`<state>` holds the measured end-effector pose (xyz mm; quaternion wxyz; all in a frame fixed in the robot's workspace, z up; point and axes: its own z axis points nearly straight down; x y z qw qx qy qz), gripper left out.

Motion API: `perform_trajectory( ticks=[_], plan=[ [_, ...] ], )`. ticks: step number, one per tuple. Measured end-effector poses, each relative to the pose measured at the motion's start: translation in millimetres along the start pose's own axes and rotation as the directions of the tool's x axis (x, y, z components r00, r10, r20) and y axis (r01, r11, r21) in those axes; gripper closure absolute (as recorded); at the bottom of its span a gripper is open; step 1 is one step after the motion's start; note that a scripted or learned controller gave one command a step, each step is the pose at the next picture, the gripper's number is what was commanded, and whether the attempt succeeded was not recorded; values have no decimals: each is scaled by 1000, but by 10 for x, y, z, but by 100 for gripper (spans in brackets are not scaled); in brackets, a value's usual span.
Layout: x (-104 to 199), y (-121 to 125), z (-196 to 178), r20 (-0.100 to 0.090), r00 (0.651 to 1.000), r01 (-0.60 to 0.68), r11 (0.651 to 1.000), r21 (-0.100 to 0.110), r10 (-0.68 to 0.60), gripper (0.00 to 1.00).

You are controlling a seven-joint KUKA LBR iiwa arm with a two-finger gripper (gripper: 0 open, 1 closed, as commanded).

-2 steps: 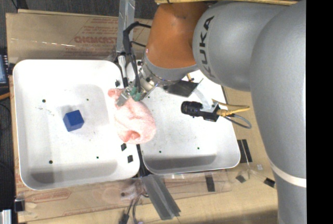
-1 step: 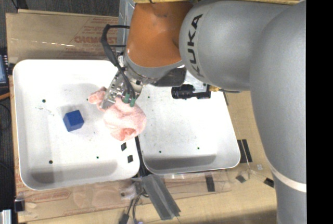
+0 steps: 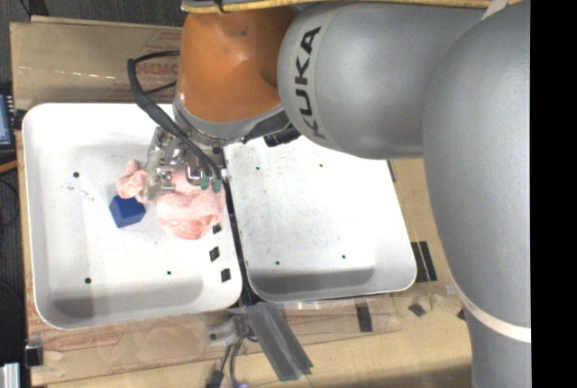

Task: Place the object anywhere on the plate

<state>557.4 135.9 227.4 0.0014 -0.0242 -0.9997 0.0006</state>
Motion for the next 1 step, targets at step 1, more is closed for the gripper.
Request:
perform_trajectory(
  ticks=[1],
  plan=[
    [-1,-3,0,0,1000,0,1000,0,0,0]
  ],
)
